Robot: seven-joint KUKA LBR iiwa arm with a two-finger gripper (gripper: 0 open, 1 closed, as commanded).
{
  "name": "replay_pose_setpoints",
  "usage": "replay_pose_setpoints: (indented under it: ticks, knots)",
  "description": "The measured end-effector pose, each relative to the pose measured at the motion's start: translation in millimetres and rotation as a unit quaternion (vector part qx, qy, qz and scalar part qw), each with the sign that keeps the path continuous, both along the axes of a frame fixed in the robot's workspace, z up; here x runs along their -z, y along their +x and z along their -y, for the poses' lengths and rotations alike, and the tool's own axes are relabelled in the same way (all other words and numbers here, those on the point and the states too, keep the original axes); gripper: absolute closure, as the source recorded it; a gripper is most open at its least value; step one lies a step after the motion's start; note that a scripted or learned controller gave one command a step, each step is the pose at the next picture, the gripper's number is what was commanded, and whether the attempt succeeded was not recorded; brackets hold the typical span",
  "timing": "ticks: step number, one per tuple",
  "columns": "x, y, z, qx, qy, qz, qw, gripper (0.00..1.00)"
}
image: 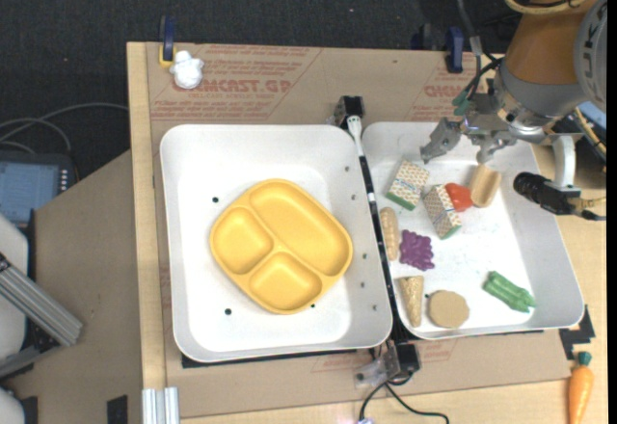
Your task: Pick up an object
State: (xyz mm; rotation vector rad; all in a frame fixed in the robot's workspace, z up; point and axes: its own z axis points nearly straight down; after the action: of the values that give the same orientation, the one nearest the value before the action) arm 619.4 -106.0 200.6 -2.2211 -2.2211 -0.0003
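My gripper (465, 143) hovers over the back of the right bin (554, 249), its two fingers spread apart with nothing between them. Just in front of it lie a tan cylinder (483, 187), a small red piece (461, 198), and two patterned blocks (409, 183) (442, 211). Further forward are a purple grape bunch (416, 250), a pale bread stick (389, 231), a cone (412, 298), a round tan cookie (448, 308) and a green vegetable (508, 290).
The left bin (193, 172) holds a yellow divided plate (280, 244). A white object (186, 72) sits on the cardboard at the back left. An orange carrot (578, 393) lies outside the bins at the front right.
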Motion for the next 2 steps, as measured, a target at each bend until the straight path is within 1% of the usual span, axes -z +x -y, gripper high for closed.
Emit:
replay_pose_setpoints:
  ticks: [1, 2]
  knots:
    - [103, -23, 31, -0.001, -0.0009, 0.004, 1.0000, 0.00]
    - [117, 48, 33, -0.001, -0.0007, 0.001, 1.0000, 0.00]
